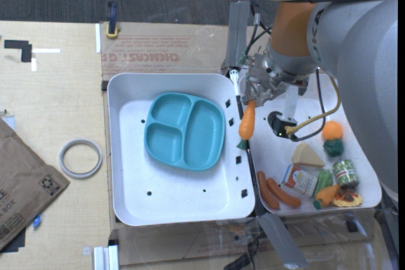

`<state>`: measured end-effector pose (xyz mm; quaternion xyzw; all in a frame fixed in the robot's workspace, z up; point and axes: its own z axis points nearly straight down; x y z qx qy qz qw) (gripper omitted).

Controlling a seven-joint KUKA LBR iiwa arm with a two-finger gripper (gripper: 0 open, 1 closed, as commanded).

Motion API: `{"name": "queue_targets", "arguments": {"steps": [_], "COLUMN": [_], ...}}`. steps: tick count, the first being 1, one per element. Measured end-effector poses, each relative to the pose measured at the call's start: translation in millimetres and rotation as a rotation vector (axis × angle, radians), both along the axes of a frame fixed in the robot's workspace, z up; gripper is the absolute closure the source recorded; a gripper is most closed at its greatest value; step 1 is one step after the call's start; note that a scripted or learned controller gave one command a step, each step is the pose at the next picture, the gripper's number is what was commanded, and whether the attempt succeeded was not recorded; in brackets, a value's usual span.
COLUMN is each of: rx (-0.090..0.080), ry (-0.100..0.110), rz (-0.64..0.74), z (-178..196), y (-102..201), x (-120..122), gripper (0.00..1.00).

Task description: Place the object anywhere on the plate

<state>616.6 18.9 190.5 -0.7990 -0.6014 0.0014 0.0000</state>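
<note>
A blue divided plate (185, 130) lies in the middle of the left white bin (126, 186). An orange toy carrot (247, 122) with a green stub hangs upright over the divider between the two bins, just right of the plate. My gripper (253, 98) is directly above the carrot, shut on its top end. The grey arm with its orange band (302, 0) comes in from the upper right.
The right bin (367, 155) holds toy foods: an orange (331, 131), broccoli (333, 147), a cheese wedge (306, 155), sausages (276, 192), a can (345, 172) and a packet (300, 181). A tape ring (80, 157) and a cardboard box (22, 183) lie left on the bench.
</note>
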Motion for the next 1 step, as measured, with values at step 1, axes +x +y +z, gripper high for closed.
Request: {"name": "queue_targets", "arguments": {"steps": [1], "rx": [-0.001], "ry": [0.000], "rz": [0.094], "z": [13.4], "y": [57.7], "x": [20.4], "gripper": [1.00]}}
